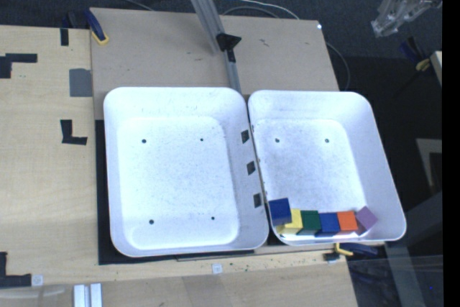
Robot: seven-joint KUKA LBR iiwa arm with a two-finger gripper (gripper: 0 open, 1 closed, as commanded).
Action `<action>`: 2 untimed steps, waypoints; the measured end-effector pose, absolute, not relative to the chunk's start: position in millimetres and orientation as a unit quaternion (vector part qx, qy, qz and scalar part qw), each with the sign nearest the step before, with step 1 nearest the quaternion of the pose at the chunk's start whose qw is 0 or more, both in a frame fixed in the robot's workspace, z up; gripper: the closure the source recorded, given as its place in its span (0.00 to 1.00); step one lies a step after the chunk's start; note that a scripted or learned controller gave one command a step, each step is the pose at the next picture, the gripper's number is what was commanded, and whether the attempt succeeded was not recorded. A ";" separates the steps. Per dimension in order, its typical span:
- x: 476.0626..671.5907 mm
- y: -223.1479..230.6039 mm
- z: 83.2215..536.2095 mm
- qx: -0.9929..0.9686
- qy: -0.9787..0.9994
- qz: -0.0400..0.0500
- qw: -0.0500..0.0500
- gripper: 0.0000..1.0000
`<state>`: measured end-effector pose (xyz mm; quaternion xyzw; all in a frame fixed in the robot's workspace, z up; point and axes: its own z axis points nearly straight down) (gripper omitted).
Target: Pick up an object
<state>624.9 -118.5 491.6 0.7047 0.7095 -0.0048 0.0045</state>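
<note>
Above the bench's far right corner hangs the gripper (404,7) (can't tell its state), well apart from the blocks (320,220).

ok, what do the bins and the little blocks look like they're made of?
Left bin and right bin: likely moulded plastic, white, matte, with rounded corners and speckled floors. Blocks: solid coloured cubes, probably painted wood or plastic; too small to tell.

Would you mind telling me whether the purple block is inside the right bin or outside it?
Inside. The purple block sits within the right bin, against its near rim, at the end of a row of blocks.
</note>
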 end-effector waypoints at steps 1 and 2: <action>625.2 -117.9 501.6 0.704 0.710 -0.006 0.005 1.00; 625.6 -117.3 511.6 0.704 0.710 -0.006 0.006 1.00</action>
